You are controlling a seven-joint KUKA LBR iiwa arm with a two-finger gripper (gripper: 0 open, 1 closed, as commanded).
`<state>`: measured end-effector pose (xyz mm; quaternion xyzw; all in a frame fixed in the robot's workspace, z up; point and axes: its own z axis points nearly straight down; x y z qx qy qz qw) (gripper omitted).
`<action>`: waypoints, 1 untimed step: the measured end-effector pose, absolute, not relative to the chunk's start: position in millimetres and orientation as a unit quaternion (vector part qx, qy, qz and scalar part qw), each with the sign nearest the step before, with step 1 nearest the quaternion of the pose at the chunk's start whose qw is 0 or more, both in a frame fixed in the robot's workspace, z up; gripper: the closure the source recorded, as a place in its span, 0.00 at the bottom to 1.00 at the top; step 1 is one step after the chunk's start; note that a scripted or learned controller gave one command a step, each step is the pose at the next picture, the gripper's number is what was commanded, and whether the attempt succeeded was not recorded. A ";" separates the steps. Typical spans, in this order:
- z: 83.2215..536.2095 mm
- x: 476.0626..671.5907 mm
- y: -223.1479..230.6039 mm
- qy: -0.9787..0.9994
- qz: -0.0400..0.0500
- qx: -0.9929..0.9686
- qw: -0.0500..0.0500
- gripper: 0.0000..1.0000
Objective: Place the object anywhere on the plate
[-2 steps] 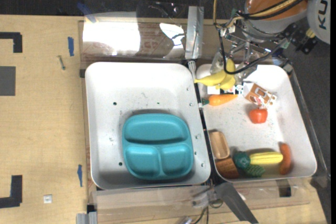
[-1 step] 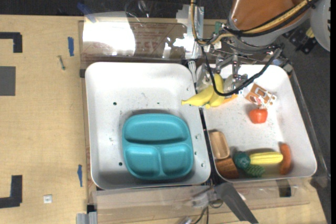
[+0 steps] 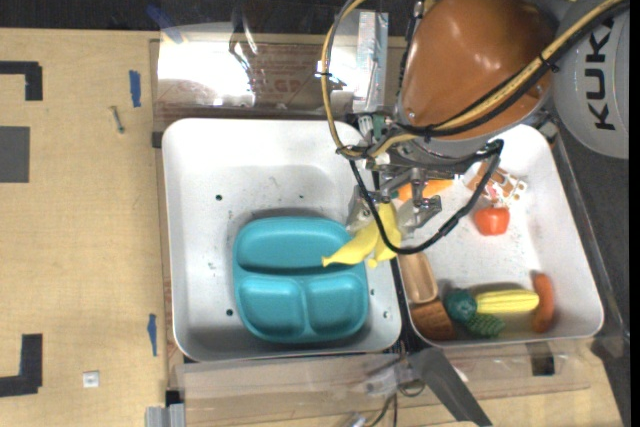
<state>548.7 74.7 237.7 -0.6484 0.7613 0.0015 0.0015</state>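
A teal divided plate (image 3: 298, 278) lies in the left bin (image 3: 200, 215), toward its front. A yellow banana-shaped object (image 3: 363, 243) hangs at the plate's right rim, its tip pointing left over the plate edge. My gripper (image 3: 383, 215) is directly above it, at the wall between the two bins, and is shut on the object's upper end. The orange wrist band and cables hide most of the gripper body.
The right bin (image 3: 570, 265) holds a red tomato-like piece (image 3: 491, 219), a yellow corn with a green end (image 3: 497, 303), an orange carrot-like piece (image 3: 543, 301) and a brown block (image 3: 419, 279). The left bin's back part is bare white floor.
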 end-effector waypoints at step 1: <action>263.5 493.2 71.8 0.620 0.000 -0.784 0.001 1.00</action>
